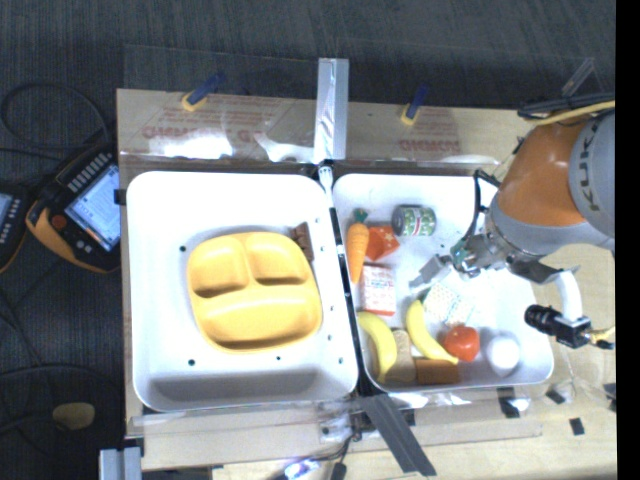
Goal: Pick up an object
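- The gripper hangs low over the right bin, near its right wall; whether it is spread or pinched cannot be told, and nothing shows gripped in it.
- The arm, grey with an orange band, reaches in over the bin's right rim.
- Just below the gripper lies a white dotted packet, mid-bin.
- Below that, near the front edge, a tomato sits against a banana, with a white ball in the front right corner.
- A second banana lies at the front left corner, next to a brown block on the front edge.
- A can rests near the back edge.
- A carrot lies along the left wall, a red item beside it and a small box just below.
- In the left bin a yellow tray lies in the middle.
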